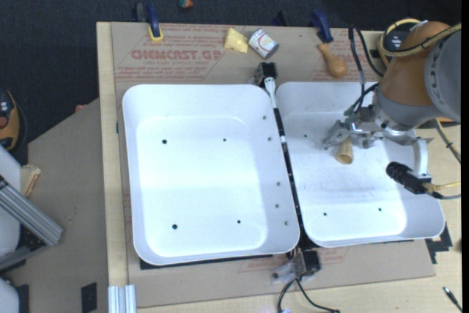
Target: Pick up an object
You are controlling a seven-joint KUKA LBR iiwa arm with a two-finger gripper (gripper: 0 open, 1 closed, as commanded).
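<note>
Overhead view of the bench. The end effector sits low in the right bin, metal fingers splayed to either side of a small tan object, which lies on the bin floor just below the fingertips (whether it is touched or merely adjacent cannot be told). No grip is evident. Likely failure from here: the fingers close off-centre and the rounded piece squirts sideways, or rolls away across the smooth white floor.
</note>
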